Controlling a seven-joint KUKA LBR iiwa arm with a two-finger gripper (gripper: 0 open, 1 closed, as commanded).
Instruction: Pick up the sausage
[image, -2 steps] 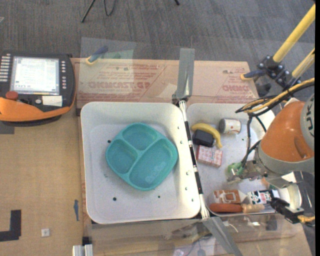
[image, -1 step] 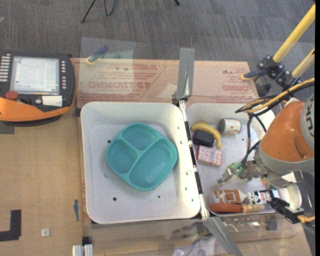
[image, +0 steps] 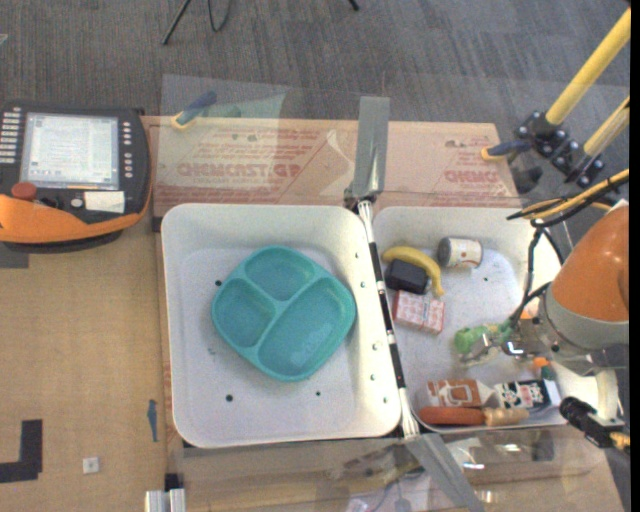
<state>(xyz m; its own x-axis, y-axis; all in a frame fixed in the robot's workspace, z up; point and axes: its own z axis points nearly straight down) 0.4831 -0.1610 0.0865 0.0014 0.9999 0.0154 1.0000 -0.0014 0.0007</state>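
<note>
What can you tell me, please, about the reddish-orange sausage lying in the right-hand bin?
The reddish-orange sausage is a slim, smooth, glossy rod, plastic-looking and seemingly a toy. It lies flat and nearly level along the near wall of the right white bin, close to the near-left corner. Its right end meets a tan stick-like piece, and a small red and white carton sits just behind it, seemingly touching. It rests free of the gripper.

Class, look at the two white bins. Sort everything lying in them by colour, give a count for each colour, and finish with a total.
Teal: 1, the divided plate
Yellow: 1, the banana
Black: 1, the small block
Green: 1, the toy
Red-orange: 1, the sausage
Pink and white: 1, the small box
Silver: 1, the can
Printed cartons: 2
Total: 9
</note>
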